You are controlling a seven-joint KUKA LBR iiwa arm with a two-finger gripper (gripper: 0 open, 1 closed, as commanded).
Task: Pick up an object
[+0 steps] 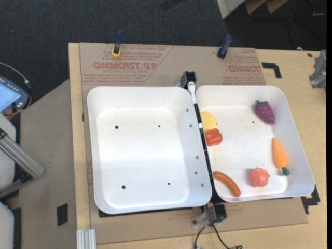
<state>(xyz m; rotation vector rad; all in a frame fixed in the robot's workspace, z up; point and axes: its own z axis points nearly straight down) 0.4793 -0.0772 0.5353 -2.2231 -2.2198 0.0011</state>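
A flat brown board (171, 66) with faded red lettering carries both bins. Two small clamps grip its far edge: one blue and yellow (117, 45), one plain blue (225, 46).

The left bin (98, 154) is smooth, glossy white plastic, shallow, with rounded corners and four small dark dots on its floor. A black clip (188, 79) sits at the 12 o'clock end of the seam where the two bins meet, and another (217, 211) at the 6 o'clock end.

The right bin (236, 100) is the same white plastic and holds six toy foods, all with a matte, moulded look:
- At its 9 o'clock wall, a rounded yellow lump (208, 120) touches a squat red pepper (213, 137) just below it.
- Toward 7 o'clock lies a curved orange-red sausage (226, 183).
- Toward 5 o'clock sits a round pinkish-red fruit (259, 177), near the carrot's green tip.
- At 1 o'clock lies a knobbly purple bunch of grapes (264, 111).
- At 3 o'clock, along the wall, lies a slim tapered orange carrot (280, 155).

At the scene's 3 o'clock edge, beyond the right bin's 1 o'clock corner, a grey metal piece of the gripper (320, 69) juts in, well apart from every toy. Whether it is wide or narrow cannot be told.
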